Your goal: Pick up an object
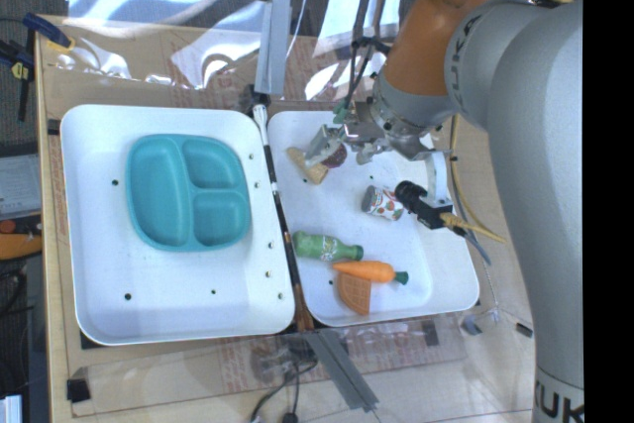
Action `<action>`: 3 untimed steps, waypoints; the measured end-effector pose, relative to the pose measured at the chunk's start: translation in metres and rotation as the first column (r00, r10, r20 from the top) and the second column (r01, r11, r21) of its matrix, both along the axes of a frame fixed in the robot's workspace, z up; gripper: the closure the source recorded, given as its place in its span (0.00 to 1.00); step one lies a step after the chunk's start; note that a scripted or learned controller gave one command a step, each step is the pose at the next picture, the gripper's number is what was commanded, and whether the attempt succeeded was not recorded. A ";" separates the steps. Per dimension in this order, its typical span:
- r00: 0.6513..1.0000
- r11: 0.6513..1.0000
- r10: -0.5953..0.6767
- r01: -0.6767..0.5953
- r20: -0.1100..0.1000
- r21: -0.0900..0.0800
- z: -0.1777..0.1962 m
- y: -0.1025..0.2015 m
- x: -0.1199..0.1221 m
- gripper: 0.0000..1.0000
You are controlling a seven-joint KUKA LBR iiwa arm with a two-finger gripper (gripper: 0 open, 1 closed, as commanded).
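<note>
My gripper [335, 144] hangs low over the back left part of the right bin [451, 287], pointing left. Just beneath and left of it lies a tan cone-shaped toy [307, 163], with a dark brown piece right against the gripper tip; whether the gripper touches it I cannot tell. A small white and red can [381, 203] lies on its side in the middle of the bin. Toward the front lie a green bottle [325, 246], an orange carrot [369, 270] and a tan wedge [354, 293].
The left bin [89, 302] holds a teal divided plate [188, 190]. The grey arm with its orange band [426, 35] covers the right bin's back right corner. A black plug on a yellow cable [421, 201] hangs by the can.
</note>
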State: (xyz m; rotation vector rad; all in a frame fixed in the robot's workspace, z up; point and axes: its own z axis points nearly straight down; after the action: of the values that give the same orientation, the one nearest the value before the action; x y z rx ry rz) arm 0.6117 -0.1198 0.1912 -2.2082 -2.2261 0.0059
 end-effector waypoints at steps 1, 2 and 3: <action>0.992 0.992 0.125 -0.124 0.008 -0.006 -0.087 0.011 0.021 0.00; 0.961 0.961 0.275 -0.275 0.002 0.001 -0.069 -0.051 -0.027 0.00; 0.979 0.979 0.203 -0.203 0.004 0.000 -0.101 -0.076 0.045 0.00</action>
State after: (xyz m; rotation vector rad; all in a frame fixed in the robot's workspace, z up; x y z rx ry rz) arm 0.6572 -0.1961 0.0904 -1.9712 -2.4423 0.0030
